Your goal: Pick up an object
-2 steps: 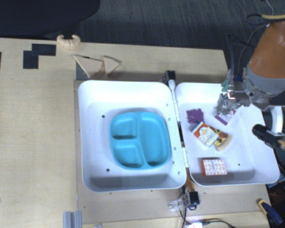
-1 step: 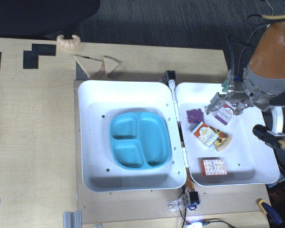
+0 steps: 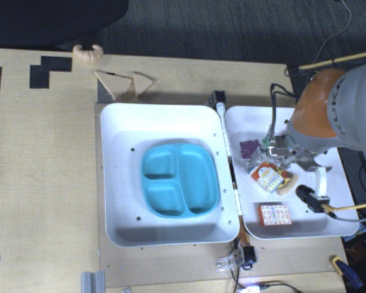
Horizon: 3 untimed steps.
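Camera view looks down on a pale wooden bench (image 3: 43, 182) carrying two shallow white plastic bins side by side. Largest in frame is the grey arm with its orange band (image 3: 317, 112), reaching in from the right over the right bin (image 3: 250, 224). The left bin (image 3: 119, 163) holds a turquoise three-compartment plastic tray (image 3: 180, 179), lying flat near its middle.

The two-finger gripper (image 3: 274, 152) hangs low over the right bin's middle, and whether its jaws are open or closed, or have hold of anything, cannot be told from here.

In the right bin lie several small things. A red-and-white patterned flat packet (image 3: 274, 214) rests near the front wall, well apart from the gripper. An orange-and-white crumpled wrapper (image 3: 268, 177) lies just beside and in front of the gripper, touching a small tan piece (image 3: 287, 185) on its right. A small purple object (image 3: 250, 147) sits just to the gripper's left.

The wrapper is probably the nearest target: it lies immediately below the gripper toward the bin's front, its long axis running diagonally, so a short forward-and-down move would seem to reach it.
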Each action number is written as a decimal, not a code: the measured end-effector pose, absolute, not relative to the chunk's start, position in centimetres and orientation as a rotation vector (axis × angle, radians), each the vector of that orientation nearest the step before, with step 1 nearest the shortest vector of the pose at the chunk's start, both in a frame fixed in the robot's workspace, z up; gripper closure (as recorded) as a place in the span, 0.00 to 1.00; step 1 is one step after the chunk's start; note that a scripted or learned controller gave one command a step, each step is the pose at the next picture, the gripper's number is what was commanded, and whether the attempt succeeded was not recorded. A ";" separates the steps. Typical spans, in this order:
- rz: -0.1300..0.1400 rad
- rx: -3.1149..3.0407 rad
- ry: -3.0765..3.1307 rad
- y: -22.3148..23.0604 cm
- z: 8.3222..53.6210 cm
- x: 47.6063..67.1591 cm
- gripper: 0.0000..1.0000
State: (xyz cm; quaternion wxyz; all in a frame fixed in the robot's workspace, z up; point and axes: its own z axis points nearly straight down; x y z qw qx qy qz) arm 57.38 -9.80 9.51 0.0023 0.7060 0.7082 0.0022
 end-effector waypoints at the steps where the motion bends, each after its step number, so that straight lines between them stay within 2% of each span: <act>1: 0.010 2.208 2.218 -9.9 10.7 57.6 1.00; 2: 0.010 2.209 2.217 -9.9 10.7 57.6 0.00; 3: 0.015 2.205 2.210 -9.0 9.0 52.7 0.00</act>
